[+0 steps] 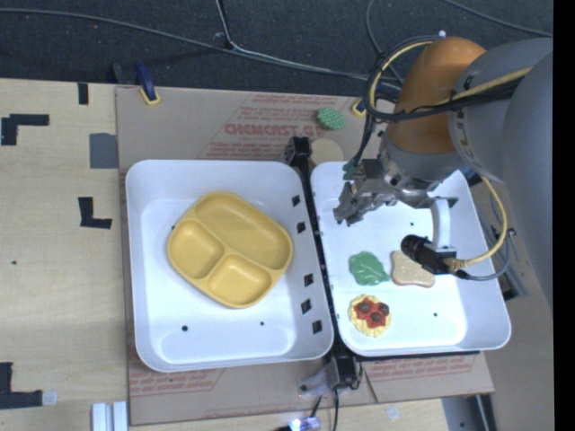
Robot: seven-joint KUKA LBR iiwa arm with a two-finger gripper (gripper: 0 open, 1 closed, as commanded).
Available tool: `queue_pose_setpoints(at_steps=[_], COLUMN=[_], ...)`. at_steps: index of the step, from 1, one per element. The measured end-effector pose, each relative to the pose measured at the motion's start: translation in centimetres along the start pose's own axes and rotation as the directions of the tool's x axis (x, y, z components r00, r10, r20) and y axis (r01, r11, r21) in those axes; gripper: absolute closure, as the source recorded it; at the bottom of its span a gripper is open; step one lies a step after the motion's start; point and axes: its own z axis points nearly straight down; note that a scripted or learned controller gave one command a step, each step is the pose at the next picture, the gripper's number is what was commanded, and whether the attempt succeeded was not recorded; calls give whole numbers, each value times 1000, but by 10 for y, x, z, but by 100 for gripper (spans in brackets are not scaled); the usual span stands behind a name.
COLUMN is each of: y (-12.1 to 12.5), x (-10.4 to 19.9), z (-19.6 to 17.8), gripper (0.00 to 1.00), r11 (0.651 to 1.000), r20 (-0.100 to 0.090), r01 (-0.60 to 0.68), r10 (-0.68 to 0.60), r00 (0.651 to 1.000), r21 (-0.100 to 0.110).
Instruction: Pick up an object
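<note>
The claw (pixel 358 200) hovers over the right bin (pixel 485 330); its opening is unclear. Descend squarely over the green leaf (pixel 367 267) just nearer.

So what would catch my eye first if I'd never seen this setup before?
Probably the big yellow plastic divided plate lying in the left white bin. Next, the grey arm's orange band looming over the right white bin, its pincer hanging above the bin's far end. Nearer the camera lie a green toy leaf, a tan toast slice and a small toy pizza.
</note>
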Motion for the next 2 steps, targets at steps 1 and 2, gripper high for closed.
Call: queue_pose_setpoints(at_steps=[1,2], y=[14,25], x=[52,97], z=[-13,-8], gripper=[100,100], r11=[1000,1000], r20=[-1,0], r01=[1,0], r10=[-1,0], r00=[1000,1000], r21=[-2,-1])
